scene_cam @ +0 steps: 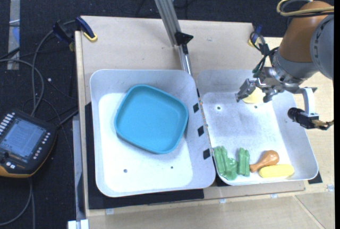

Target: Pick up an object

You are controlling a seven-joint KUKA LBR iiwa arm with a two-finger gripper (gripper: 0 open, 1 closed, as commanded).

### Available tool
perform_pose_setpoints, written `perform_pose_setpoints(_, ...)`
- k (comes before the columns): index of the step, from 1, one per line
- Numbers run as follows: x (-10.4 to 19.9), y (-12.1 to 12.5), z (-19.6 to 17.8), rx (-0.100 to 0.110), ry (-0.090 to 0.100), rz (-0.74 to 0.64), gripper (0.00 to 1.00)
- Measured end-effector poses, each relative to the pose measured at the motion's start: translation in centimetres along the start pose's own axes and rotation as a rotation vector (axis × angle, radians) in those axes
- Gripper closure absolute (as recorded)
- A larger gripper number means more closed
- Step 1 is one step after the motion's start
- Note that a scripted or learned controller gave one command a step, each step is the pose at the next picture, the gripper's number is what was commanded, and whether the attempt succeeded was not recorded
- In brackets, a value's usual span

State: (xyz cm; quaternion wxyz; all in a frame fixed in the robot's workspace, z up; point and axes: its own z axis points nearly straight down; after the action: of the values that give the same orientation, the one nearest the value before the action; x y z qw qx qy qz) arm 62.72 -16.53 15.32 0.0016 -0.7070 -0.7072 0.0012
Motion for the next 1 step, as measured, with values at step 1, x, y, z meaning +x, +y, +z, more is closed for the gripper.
perform_pose_setpoints(1, 0.05, -0.1, 5.31, 0.001, 0.0, 0.0, 0.0)
